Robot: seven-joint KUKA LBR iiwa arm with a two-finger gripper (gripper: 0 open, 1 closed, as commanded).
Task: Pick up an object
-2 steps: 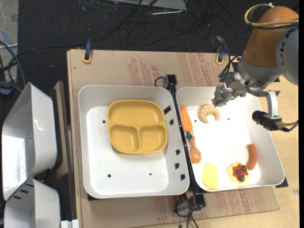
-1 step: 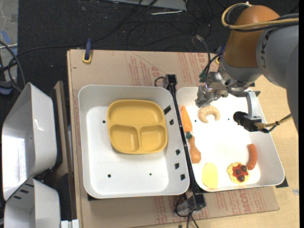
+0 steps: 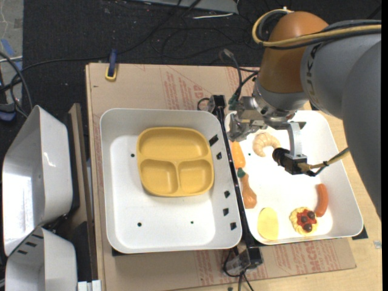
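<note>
Claw (image 3: 262,128) tips hidden behind wrist.

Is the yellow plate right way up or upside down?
Right way up: the yellow plate in the left bin shows its three hollow sections facing upward.

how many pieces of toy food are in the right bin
6: shrimp under the gripper, carrot and another along the left wall, sausage, yellow slice, pizza. More may hide beneath the arm.

Left bin (image 3: 121,223): we log one yellow divided tray (image 3: 176,160), centred. Right bin (image 3: 339,162): shrimp (image 3: 265,142) at 11 o'clock, carrot (image 3: 238,155) at 9, sausage (image 3: 321,199) at 4, pizza piece (image 3: 304,219) and yellow slice (image 3: 268,222) at 6. Gripper (image 3: 251,126) hangs over shrimp.
</note>
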